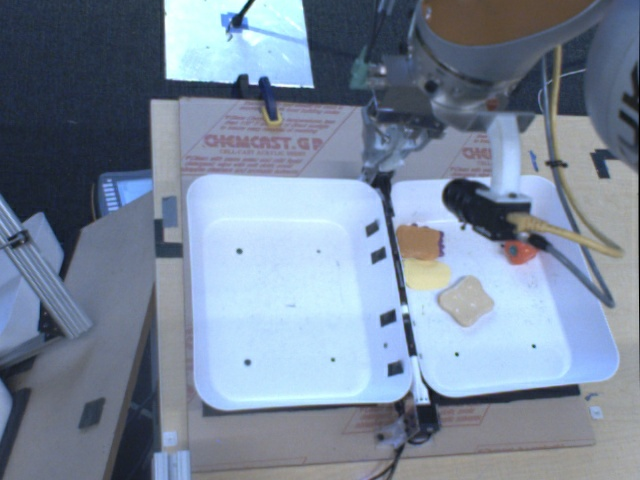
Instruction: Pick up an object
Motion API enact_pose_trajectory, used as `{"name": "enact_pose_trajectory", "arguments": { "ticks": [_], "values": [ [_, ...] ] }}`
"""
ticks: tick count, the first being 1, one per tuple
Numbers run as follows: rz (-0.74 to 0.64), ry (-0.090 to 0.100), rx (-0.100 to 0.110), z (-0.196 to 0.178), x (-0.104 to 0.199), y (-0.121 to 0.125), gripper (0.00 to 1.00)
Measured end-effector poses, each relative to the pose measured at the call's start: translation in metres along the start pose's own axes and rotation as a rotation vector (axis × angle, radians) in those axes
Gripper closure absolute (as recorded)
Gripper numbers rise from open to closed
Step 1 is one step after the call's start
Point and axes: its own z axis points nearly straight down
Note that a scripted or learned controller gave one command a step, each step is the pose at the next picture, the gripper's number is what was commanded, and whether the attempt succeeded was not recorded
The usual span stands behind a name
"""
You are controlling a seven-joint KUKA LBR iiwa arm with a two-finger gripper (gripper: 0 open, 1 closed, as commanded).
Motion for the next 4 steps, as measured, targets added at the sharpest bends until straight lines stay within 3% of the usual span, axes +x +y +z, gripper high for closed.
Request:
{"name": "enact_pose_trajectory", "arguments": {
  "ticks": [1, 2, 3, 4],
  "values": [
    [-0.001, -0.001, 0.007, 0.041, 0.082, 0.035, 1.00],
    [0.002, 0.003, -0.008, -0.062, 0.077, 0.045, 1.00],
    [0.003, -0.001, 0.003, -0.055, 0.077, 0.044, 0.00],
    [-0.002, 0.001, 0.000, -0.067, 0.078, 0.045, 1.00]
  ]
}}
